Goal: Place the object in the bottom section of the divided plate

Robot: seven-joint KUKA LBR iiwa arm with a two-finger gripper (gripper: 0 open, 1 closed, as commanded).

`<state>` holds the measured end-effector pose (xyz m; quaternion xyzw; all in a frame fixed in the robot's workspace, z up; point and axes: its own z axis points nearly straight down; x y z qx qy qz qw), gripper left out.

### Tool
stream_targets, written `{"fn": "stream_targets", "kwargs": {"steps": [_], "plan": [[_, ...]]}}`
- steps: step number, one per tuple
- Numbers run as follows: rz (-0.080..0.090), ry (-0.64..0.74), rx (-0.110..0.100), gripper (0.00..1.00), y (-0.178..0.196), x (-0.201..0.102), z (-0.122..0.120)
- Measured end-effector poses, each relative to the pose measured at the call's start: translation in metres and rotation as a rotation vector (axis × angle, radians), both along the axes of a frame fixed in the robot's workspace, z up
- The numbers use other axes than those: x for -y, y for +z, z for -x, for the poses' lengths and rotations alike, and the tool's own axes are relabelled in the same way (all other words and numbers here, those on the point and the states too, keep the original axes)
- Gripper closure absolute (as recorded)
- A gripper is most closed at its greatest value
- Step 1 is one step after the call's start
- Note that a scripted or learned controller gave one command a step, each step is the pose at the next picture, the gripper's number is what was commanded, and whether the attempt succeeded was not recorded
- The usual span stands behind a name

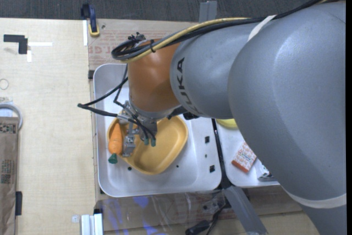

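The grey arm (264, 80) reaches in from the right and covers most of both white bins, its orange band (151, 80) hanging over the left bin (104, 173). Below the band, the claw (131, 143) sits low over the left edge of the yellow divided plate (162, 151); whether it is open or closed cannot be told. An orange carrot (115, 140) with a green tip lies just left of the claw, against the plate's left rim. Black cables loop around the wrist. In the right bin (242, 179), a small orange-and-white packet (244, 157) and a yellow thing (226, 123) peek from under the arm. The tabletop (44, 118) lies to the left.
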<state>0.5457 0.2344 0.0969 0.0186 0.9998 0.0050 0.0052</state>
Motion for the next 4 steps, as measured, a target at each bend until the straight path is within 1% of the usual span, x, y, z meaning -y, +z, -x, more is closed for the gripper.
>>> {"fn": "stream_targets", "kwargs": {"steps": [1,2,3,4], "plan": [[0.003,-0.005,0.0,1.0,0.009,0.002,-0.001],[0.003,-0.297,-0.004,1.0,-0.003,0.013,0.03],[0.008,-0.454,-0.01,1.0,0.101,0.007,-0.032],[0.009,-0.692,-0.014,1.0,0.013,0.008,0.01]]}}
